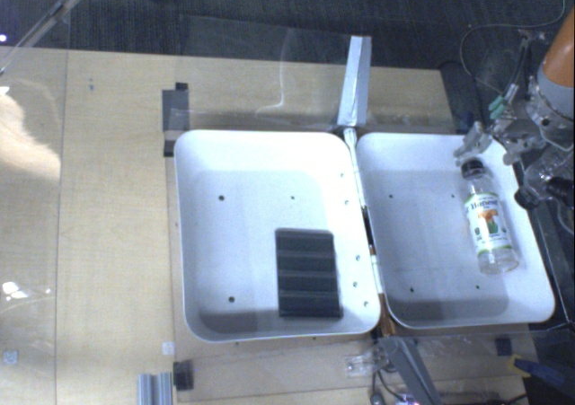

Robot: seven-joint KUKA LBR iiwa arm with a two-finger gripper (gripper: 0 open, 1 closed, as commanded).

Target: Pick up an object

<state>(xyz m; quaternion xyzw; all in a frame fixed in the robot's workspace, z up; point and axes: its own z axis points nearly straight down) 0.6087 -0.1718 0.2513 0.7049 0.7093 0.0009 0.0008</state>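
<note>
Bottle lies in rt bin, cap just below jaws; jaw state unclear.

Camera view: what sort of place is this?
Probably a robotics lab grasping bench: two white bins, left and right, on a wooden bench, the end effector over a clear bottle, and loose cabling nearby.

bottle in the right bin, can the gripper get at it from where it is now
Probably yes. The bottle lies on its side, alone in the right bin, with nothing on or against it. The gripper hangs just beyond its capped end, near the bin's far corner.
</note>
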